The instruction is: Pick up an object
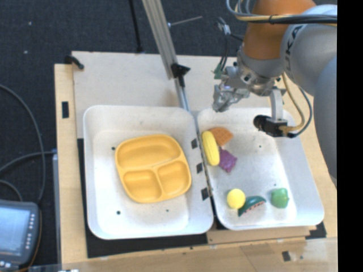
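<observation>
Camera view: the surface [130, 78] spreads out under and to the left of the end effector [223, 102], a pale board bearing two white bins side by side. The arm [295, 33] comes in from the right, and the end effector hangs over the far left corner of the right bin [295, 169]; whether it is wide or narrow I cannot tell, and nothing shows in its grip. The left bin [102, 208] lies down and to the left of it, with a yellow tray [152, 167] at its middle and bare floor all round the tray. Just below the end effector, hard by the wall where the bins meet, a banana [210, 147] lies touching an orange piece [222, 134] and a purple piece [228, 161]. Well below it, along the near edge, sit a lemon [236, 198], a dark wedge [252, 204] and a green ball [279, 197]. Open bin floor lies between the two groups.
</observation>
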Available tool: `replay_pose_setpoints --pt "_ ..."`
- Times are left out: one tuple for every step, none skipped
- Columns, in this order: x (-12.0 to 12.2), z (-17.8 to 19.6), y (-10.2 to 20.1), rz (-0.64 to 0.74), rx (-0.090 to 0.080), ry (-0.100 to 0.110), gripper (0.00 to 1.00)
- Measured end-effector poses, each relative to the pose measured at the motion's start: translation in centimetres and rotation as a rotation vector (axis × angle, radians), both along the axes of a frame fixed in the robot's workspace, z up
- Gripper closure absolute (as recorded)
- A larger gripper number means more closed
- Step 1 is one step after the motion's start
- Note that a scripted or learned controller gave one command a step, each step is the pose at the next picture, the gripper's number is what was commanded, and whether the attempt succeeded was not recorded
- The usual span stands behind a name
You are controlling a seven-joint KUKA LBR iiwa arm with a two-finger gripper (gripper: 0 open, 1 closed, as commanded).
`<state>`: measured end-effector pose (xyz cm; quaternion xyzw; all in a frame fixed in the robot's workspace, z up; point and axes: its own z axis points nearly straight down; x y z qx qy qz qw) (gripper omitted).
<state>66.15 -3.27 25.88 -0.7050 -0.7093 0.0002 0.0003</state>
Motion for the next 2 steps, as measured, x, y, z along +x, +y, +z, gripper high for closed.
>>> replay_pose_setpoints --pt "0.1 0.7 5.5 0.001 0.001 -0.003 1.0" --pt "0.6 -0.8 11.3 0.001 0.0 -0.001 1.0"
